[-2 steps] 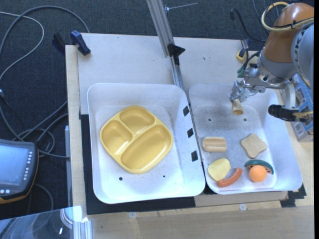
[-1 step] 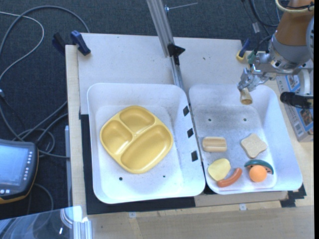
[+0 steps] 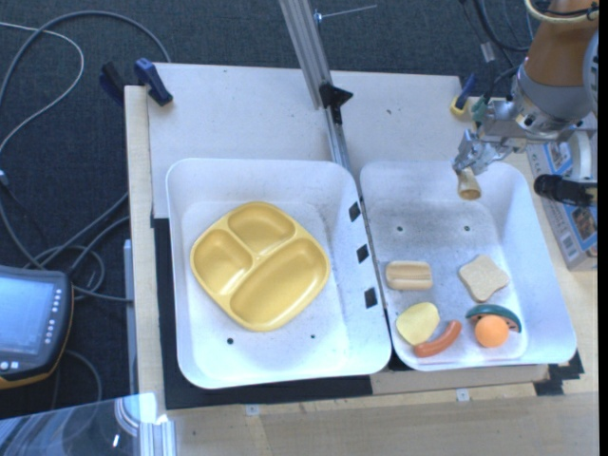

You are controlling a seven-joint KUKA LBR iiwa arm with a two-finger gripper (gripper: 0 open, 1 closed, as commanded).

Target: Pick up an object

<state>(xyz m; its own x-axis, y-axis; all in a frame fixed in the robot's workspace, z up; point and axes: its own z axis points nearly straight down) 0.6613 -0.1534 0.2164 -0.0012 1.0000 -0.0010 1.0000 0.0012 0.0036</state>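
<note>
Far left, at nine o'clock of the scene: a handheld screen unit [image 3: 28, 323] lies on the dark floor, grey cables [image 3: 66, 55] looping above it.

The surface [image 3: 237, 112] is pale, with a blue clamp [image 3: 152, 79] at its eleven o'clock corner. A metal post [image 3: 304, 31] slants up from between the two bins toward twelve o'clock.

Left bin [image 3: 190, 183]: white, shallow. A yellow divided plate [image 3: 259, 265] sits in it, a little toward seven o'clock of centre, three compartments, nothing in them.

Right bin [image 3: 532, 217]: white, its floor speckled grey. All loose pieces are crowded at the six o'clock end. Going across: a tan bread roll [image 3: 408, 275]; below it a pale yellow chip-shaped piece [image 3: 417, 322]; touching that at its four o'clock edge, a red-orange sausage [image 3: 438, 339]; a slice of toast [image 3: 484, 277] at three o'clock of the roll, apart from it; an orange ball [image 3: 490, 332] below the toast, with a dark green curved piece [image 3: 502, 314] hugging its upper right side.

The pincer [image 3: 469, 180] hangs over the twelve o'clock end of the right bin, near the rim, well apart from the cluster. A small tan object [image 3: 469, 189] sits at its tip, seemingly between the fingers, so narrow and closed on that piece, though the grip detail is small.

Arm [image 3: 560, 55], grey with an orange band, comes in from two o'clock. A printed box [image 3: 578, 212] lies at three o'clock beside the bin.
</note>
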